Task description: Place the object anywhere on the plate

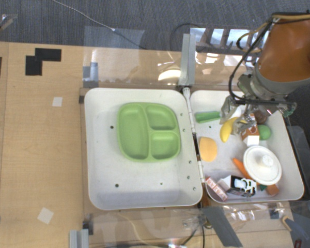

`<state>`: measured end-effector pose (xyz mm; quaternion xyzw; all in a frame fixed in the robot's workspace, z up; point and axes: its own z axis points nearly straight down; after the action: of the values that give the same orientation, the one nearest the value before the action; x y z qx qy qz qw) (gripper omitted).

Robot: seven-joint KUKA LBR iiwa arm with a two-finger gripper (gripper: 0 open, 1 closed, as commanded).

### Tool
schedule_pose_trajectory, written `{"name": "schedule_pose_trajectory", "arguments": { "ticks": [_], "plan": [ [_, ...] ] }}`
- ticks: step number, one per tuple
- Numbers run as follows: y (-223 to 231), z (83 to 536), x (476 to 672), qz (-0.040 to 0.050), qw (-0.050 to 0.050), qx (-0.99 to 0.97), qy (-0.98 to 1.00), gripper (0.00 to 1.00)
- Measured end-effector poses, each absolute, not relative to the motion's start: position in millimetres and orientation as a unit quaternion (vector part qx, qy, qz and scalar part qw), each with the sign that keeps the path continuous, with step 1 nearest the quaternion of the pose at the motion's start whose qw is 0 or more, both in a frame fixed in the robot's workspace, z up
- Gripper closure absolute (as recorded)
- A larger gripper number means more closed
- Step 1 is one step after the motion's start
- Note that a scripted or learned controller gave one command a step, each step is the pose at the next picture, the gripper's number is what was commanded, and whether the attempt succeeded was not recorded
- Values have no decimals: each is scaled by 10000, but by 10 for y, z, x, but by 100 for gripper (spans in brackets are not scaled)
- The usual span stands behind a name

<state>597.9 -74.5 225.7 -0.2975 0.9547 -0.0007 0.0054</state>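
A light green plate (147, 131) with three compartments lies in the left bin (101, 185), with nothing on it. My gripper (241, 118) hangs over the upper middle of the right bin (294, 182), below the orange wrist band. Directly at its lower left lies a yellow banana (226, 130). A brown and white block (250, 133) sits just under its right side. A green stick (207, 116) lies to its left. I see nothing held between its tips.
The right bin also holds an orange oval piece (208, 149), a white lidded bowl (262, 164), a green ball (265, 132), a carrot (238, 165) and small packets (217, 188) at the front. A raised divider (192, 138) separates the bins.
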Motion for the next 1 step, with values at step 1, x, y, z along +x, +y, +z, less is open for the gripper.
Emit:
{"name": "schedule_pose_trajectory", "arguments": {
  "ticks": [1],
  "plan": [
    [-745,2258,5979,-7,54,-2975,9547,0]
  ]
}}
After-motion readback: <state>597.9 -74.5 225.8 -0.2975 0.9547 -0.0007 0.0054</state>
